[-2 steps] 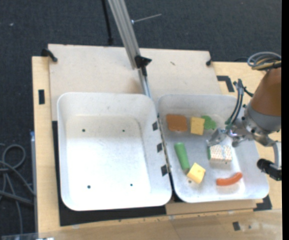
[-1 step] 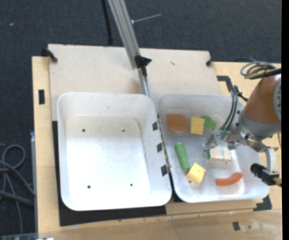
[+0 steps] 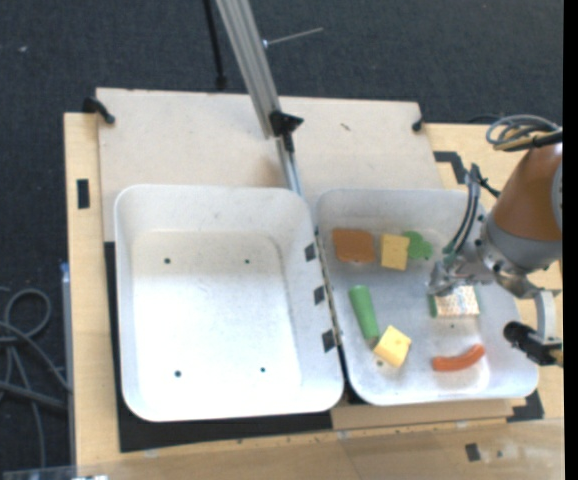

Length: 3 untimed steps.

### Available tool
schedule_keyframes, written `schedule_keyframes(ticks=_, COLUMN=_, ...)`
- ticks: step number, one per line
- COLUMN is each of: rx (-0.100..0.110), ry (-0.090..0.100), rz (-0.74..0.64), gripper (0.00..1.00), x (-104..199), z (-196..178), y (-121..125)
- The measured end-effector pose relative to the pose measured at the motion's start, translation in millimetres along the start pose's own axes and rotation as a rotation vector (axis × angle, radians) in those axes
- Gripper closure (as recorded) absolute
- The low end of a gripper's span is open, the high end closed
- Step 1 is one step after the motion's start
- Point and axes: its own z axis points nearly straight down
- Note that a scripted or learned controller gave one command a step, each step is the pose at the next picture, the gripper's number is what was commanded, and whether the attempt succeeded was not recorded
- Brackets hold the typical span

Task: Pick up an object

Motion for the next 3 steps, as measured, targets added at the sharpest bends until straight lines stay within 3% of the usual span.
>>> schedule_keyframes(ticks=2, rx=0.007, ry=0.004, rz=-0.016, gripper=1.00, x=1, z=-119, y=8)
schedule_keyframes(ticks=3, rx=0.013, ry=0.006, rz=-0.018, gripper=1.00, x=44, z=-116, y=22)
